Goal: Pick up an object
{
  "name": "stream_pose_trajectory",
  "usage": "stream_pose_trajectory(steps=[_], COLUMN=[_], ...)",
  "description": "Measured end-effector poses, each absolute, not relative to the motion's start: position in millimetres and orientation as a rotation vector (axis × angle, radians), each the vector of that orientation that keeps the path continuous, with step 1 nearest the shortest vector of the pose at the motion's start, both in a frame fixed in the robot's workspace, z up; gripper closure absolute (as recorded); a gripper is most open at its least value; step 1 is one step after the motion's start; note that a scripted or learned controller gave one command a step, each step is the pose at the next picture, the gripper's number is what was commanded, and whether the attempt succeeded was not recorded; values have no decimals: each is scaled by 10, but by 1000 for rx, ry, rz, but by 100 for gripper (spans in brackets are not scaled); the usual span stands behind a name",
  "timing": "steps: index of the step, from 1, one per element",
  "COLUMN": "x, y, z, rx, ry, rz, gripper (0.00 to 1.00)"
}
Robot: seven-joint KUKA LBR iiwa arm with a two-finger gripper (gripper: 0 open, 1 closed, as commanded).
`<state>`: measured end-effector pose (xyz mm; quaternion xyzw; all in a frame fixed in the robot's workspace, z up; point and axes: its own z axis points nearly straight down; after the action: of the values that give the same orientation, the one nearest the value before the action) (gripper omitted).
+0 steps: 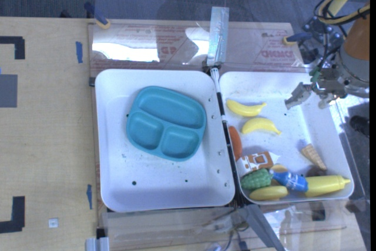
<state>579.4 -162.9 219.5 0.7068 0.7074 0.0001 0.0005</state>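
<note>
My gripper hovers over the right bin's far right part, open, with nothing between its fingers. To its left, apart from it, lie two yellow bananas. Along the bin's near side sit an orange carrot, a small printed box, a green knobbly toy, a blue toy, a yellow bottle and an ice-cream cone.
The left bin holds a blue compartment plate. A raised divider separates the bins. A clear panel stands behind them, with the arm's cables at the upper right.
</note>
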Motion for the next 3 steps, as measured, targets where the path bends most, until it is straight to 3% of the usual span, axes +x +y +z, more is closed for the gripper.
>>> stream_pose_trajectory(steps=[1, 2, 3], x=[5810, 5822, 5911], y=[-1220, -1232, -226], z=[892, 1001, 1871], rx=[1805, 1805, 2057], ry=[2566, 2560, 2371], rz=[4, 7, 9], gripper=[0, 100, 100])
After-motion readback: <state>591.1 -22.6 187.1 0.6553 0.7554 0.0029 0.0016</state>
